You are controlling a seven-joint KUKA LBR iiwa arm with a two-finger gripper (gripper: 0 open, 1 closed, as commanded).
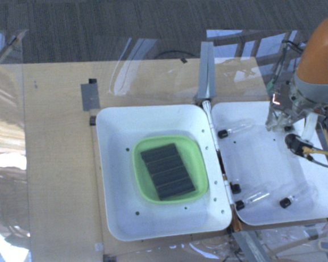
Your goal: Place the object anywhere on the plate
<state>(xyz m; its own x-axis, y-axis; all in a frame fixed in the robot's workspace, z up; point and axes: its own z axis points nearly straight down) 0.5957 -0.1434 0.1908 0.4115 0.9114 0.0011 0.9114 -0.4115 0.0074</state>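
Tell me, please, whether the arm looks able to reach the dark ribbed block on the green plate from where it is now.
Probably yes. The dark ribbed rectangular block lies flat and uncovered on the green square plate in the left white bin. The gripper sits over the right white bin, with only the low rims between.

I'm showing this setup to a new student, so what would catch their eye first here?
First, the green plate in the middle of the left bin, with a dark ribbed block already lying on it. Next, the arm's orange band at the right edge, with the hand over the right bin's far right corner.
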